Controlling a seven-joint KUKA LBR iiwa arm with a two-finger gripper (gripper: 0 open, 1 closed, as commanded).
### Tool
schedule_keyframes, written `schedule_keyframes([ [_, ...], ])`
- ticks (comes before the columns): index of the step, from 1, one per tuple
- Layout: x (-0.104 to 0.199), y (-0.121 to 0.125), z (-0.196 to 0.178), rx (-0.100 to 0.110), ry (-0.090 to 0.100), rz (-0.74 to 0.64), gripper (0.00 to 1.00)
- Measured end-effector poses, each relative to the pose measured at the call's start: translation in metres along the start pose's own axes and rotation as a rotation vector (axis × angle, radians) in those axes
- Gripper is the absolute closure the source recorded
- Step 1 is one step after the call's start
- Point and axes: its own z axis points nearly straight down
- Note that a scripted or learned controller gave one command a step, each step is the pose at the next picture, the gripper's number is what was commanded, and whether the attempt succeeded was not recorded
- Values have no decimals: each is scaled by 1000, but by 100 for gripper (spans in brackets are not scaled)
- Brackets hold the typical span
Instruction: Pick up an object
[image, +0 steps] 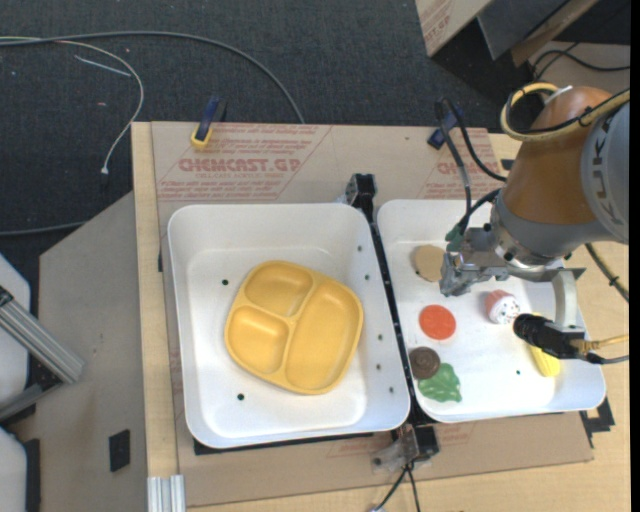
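Observation:
My gripper (457, 281) hangs low over the right bin (400, 225), seen from above under the grey and orange wrist. Just left of it lies a tan flat piece (428, 263), partly hidden by the gripper. A red-orange disc (437, 322) rests below the gripper. A small pink and white object (500, 306) sits to the right. A brown round piece (425, 361) and a green leafy piece (440, 384) lie near the bin's front. A yellow banana-like piece (546, 358) lies at the right, under a black part of the arm.
The left bin (185, 235) holds a yellow divided plate (293, 325). Black clamps (361, 188) sit between the bins at the back and front. Cables run across the dark floor behind the bench. Blue clips (207, 122) hold the cardboard sheet.

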Motion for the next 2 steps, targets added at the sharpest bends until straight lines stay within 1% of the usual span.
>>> schedule_keyframes([
  [1, 53, 17, 0, 0, 0, 0, 100],
  [2, 104, 50, -13, -3, -1, 0, 100],
])
